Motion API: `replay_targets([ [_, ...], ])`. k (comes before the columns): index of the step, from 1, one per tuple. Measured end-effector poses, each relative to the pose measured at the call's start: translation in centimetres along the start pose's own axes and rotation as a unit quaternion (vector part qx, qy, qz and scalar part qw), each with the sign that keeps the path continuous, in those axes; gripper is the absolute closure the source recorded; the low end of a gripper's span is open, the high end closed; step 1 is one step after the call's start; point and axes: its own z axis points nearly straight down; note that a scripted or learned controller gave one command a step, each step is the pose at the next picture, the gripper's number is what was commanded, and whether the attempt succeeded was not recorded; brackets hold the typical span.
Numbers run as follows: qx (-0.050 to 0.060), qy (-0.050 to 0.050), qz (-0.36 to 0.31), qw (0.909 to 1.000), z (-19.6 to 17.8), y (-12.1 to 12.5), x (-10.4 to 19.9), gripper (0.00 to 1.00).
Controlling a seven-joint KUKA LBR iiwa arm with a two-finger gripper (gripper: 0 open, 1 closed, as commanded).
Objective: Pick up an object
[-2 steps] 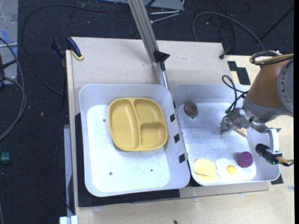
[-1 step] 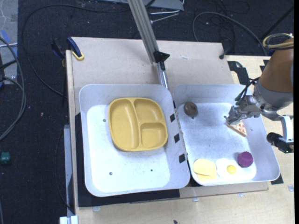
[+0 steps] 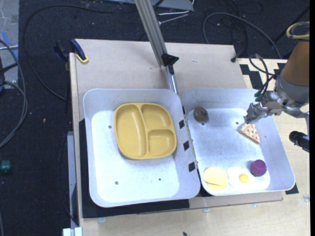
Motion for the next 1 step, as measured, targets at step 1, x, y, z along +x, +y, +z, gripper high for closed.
replay_targets([
  [1, 0.0, 0.0, 0.0, 1.0, -5.87, -0.58, 0.48, 1.0],
])
